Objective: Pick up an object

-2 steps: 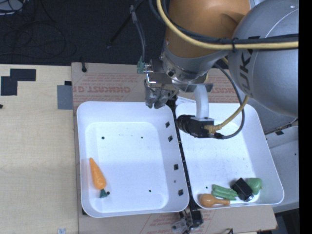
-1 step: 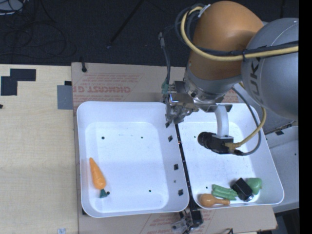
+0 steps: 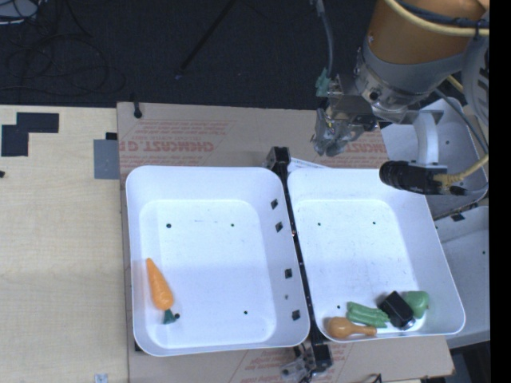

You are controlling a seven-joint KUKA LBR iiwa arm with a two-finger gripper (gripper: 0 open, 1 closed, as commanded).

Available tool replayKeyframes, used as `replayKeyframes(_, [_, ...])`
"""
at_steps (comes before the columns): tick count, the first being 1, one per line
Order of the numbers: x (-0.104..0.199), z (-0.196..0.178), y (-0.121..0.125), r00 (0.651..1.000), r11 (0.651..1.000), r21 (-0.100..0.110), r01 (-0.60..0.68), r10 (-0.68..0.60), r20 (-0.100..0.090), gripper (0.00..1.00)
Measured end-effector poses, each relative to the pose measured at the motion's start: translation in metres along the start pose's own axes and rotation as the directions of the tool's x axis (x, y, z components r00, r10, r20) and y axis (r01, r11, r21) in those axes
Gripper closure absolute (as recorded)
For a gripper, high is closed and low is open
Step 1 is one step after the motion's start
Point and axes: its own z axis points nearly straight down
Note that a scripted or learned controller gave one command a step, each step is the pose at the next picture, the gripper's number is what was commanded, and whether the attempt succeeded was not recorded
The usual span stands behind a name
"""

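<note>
An orange toy carrot (image 3: 160, 286) with a small green top lies near the front left corner of the left bin (image 3: 204, 183). In the front right corner of the right bin (image 3: 363, 186) sit a green pea pod (image 3: 366, 314), a small black block (image 3: 396, 309), a green piece (image 3: 417, 300) and an orange pear-shaped toy (image 3: 348, 328), crowded together. My gripper (image 3: 330, 142) hangs high above the back edge of the right bin, far from every object, with nothing visible between its fingers.
A black divider (image 3: 289, 246) with clips runs between the two bins. Brown cardboard (image 3: 207, 134) lies under them. A black cylinder (image 3: 411, 176) sticks out over the right bin's back right corner. Cables hang behind the arm.
</note>
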Motion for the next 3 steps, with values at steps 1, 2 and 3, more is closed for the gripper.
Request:
replayKeyframes(1, [0.037,0.154,0.042,1.0,1.0,0.021,0.009,-0.009,0.0,1.0])
replayKeyframes(2, [0.056,0.193,0.054,1.0,1.0,0.015,0.006,-0.006,-0.001,1.0])
replayKeyframes(3, [0.013,0.116,-0.003,1.0,1.0,0.01,0.001,-0.001,-0.001,1.0])
